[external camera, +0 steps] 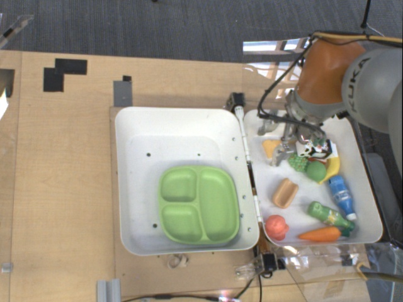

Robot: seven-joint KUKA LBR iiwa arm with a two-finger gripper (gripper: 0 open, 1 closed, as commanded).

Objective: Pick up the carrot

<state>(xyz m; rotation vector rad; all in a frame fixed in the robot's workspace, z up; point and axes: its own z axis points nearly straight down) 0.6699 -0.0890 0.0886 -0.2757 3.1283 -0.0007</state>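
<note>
- camera view: the gripper hangs over the upper part of the right bin, near the yellow piece and the green leafy toy; whether it is spread or closed, i cannot tell.
- the carrot lies flat at the bin's near edge, well apart from the gripper, touching the green bottle and near the red ball.
- risk: closing where it hangs would likely catch the leafy toy or the yellow piece, not the carrot.
- risk: so near the bin wall, a finger could strike the rim or nudge the bottle, rolling the carrot away.
- the blue bottle and bread roll lie between, so a low sweep could scatter them.
</note>
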